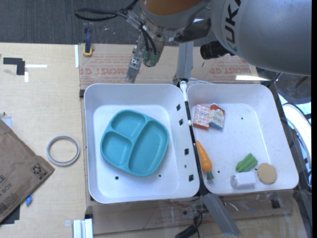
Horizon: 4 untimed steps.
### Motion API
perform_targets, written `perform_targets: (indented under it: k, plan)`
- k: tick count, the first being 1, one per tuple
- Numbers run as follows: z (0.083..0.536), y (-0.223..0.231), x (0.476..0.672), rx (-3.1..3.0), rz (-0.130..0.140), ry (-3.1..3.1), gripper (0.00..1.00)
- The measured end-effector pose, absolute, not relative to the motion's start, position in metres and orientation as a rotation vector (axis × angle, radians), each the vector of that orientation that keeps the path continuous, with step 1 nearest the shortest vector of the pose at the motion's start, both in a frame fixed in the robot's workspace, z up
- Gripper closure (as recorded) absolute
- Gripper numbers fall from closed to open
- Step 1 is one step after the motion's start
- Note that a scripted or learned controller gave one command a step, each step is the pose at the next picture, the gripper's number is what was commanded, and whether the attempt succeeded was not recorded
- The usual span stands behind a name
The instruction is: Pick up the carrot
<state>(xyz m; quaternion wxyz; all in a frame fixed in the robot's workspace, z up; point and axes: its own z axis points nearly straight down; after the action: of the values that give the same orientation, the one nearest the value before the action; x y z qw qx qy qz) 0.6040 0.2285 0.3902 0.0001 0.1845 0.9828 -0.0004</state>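
While hanging high over the back rim of the left bin (90,133), sits well apart from the target: gripper (140,69), fingers (132,71) spread, nothing between them.

Carrot (203,156): lies flat in the right bin (270,108), tight along its left wall, just beside the seam between the two bins. Points narrow end toward the back, green stub toward the front. Lies well apart from the small printed carton (208,117) behind it and from the green piece (246,162), tan disc (267,173) and white block (242,181) at the front right.

Handling, judged only: looks like a toy carrot, so probably light and stiff, with a smooth skin and a taper likely to squirt out of a pinch near the tip. Best taken across the thick middle of the orange body, fingers closing crosswise to its length. Leaves little room for the wall-side finger, so calls for a descent slightly inboard, or a nudge away from the wall first. Risks clipping the bin wall otherwise.

Left bin holds a teal divided plate (134,143); irrelevant. Tape ring (63,149) on the surface (39,98) to the left, also irrelevant.

Status: approach not yet begun.
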Motion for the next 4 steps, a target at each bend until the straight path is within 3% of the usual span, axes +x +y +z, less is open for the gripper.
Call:
perform_targets:
  k: [1,2,3,4]
  plan:
    - [0.262,0.228,0.611,-0.132,0.000,3.141,1.00]
    - [0.157,0.227,0.622,0.315,-0.001,3.128,1.00]
    - [0.106,0.217,0.621,0.484,0.001,3.103,1.00]
    - [0.195,0.228,0.620,0.607,0.000,3.081,1.00]
